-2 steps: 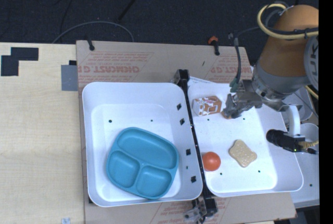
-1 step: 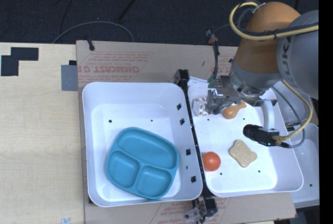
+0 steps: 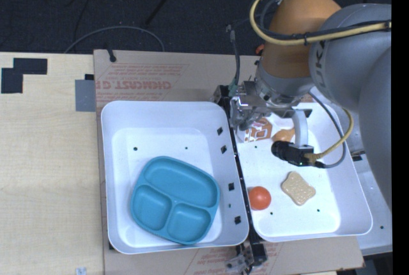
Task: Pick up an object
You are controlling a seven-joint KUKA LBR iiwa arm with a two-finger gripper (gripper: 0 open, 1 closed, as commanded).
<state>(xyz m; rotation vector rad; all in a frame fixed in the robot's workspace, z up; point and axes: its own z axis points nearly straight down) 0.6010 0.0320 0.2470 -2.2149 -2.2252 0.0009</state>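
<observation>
Arm hides far corner of right bin

The gripper (image 3: 246, 115) sits under the wrist, its tips unclear; a printed item (image 3: 259, 131) and an orange object (image 3: 284, 135) show only partly.

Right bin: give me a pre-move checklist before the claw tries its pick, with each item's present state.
1. Claw over the right bin, near its upper left corner: ok.
2. Something held in the claw: cannot tell.
3. Toast slice lies apart, free to grasp: ok.
4. Red tomato apart from the toast, near the divider: ok.
5. Patterned item and orange piece unobstructed: not ok, partly under the wrist.
6. Blue divided plate in the left bin, away from the arm: ok.
</observation>
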